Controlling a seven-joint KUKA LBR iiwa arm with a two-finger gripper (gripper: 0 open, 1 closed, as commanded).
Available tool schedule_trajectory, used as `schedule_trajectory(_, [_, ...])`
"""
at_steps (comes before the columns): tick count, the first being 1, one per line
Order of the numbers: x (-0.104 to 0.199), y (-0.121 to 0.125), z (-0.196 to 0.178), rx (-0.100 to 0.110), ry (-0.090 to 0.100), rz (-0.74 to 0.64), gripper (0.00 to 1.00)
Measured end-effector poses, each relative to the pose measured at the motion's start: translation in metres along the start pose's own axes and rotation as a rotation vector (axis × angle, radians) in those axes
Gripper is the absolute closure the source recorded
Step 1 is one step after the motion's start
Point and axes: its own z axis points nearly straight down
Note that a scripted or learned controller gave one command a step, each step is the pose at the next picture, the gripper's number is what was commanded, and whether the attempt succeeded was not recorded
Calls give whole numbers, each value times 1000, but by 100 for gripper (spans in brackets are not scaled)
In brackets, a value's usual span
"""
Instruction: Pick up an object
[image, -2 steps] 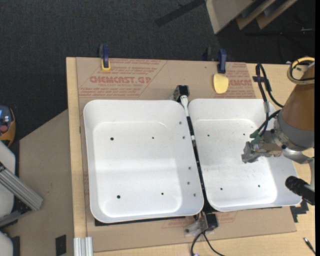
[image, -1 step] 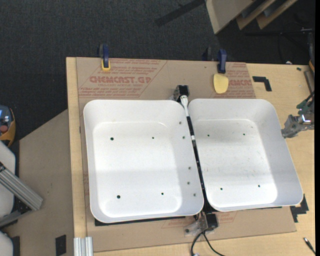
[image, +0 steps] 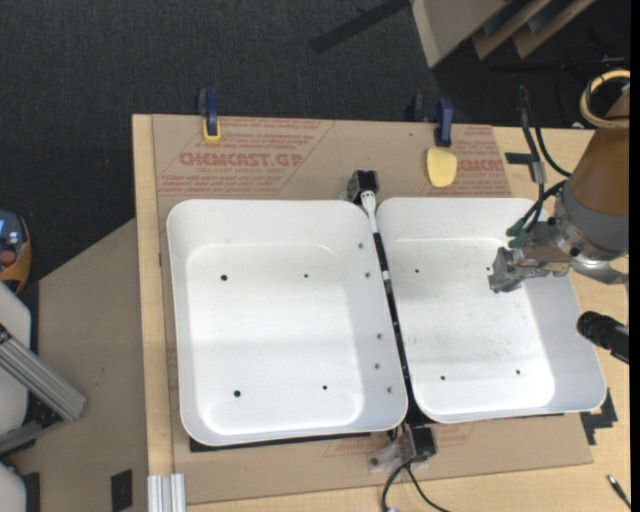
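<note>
My gripper (image: 503, 275) hangs over the right part of the right white bin (image: 470, 400), at the end of the grey arm with its orange band (image: 608, 180) coming in from the right. I see nothing held at its tip. A small pale yellow object (image: 441, 167) lies on the brown board behind the right bin, outside both bins and well away from the gripper.
The left white bin (image: 200, 300) sits beside the right one, with a black strip (image: 385, 290) along their shared edge. Two blue clamps (image: 209, 112) (image: 443, 118) hold the board's far edge. A black part (image: 606, 334) juts in at the right bin's right rim.
</note>
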Motion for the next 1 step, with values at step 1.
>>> schedule_trajectory(1, [17, -4, -158, -21, -6, 1, 100])
